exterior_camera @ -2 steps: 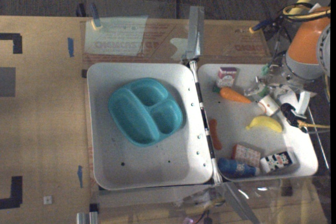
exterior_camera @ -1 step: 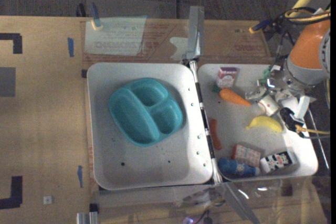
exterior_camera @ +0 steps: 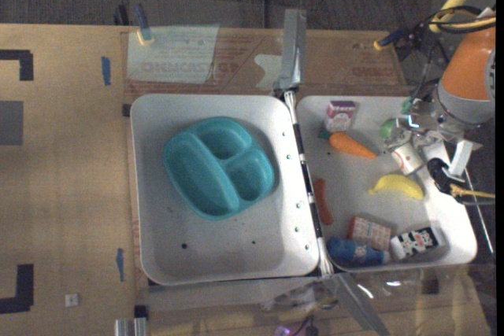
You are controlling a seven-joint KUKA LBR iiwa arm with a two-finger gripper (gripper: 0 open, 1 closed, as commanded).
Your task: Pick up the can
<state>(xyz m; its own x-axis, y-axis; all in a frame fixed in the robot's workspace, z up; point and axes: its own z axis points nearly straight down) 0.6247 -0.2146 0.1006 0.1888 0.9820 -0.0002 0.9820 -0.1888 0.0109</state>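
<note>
Over the right white bin (exterior_camera: 352, 197), hovering with the gripper (exterior_camera: 416, 131) just beside the can (exterior_camera: 405, 159), between carrot (exterior_camera: 352, 145) and banana (exterior_camera: 398, 186), leaving its grip state impossible to tell.

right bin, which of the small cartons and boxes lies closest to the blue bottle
The red patterned box, lying just above the blue bottle; the black-and-white carton lies farther right, the pink-and-white carton up by the bin's far wall.

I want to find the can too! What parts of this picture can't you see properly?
- Gripper: fingers blurred, so any hold is unclear.
- White and red round thing by it: too small to name as a can.
- Green thing: partly hidden by the gripper.
- Small carton: label too blurry to read.
</note>
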